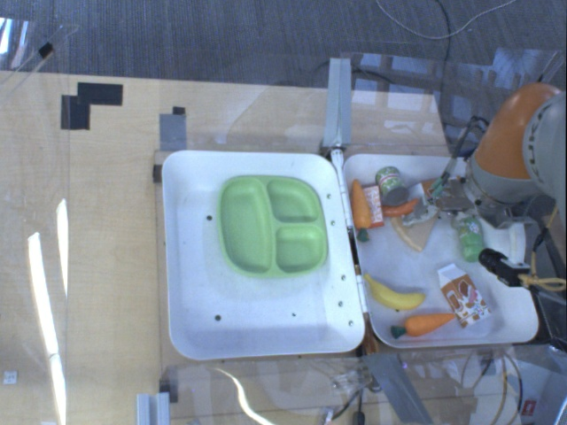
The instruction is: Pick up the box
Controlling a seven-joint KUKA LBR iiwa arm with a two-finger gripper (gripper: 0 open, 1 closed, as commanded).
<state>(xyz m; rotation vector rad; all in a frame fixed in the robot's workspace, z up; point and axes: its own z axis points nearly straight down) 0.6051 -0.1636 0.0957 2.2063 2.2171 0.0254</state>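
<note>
My tool (431, 204) hangs low over the toys at the upper right. I cannot tell its grip. The box (464, 299) lies apart, lower right, untouched.

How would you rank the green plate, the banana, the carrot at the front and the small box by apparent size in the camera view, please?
1. green plate, by far the largest
2. banana and carrot, too alike in length to separate
3. box, shorter but wider, so its place below them is unsure
</note>
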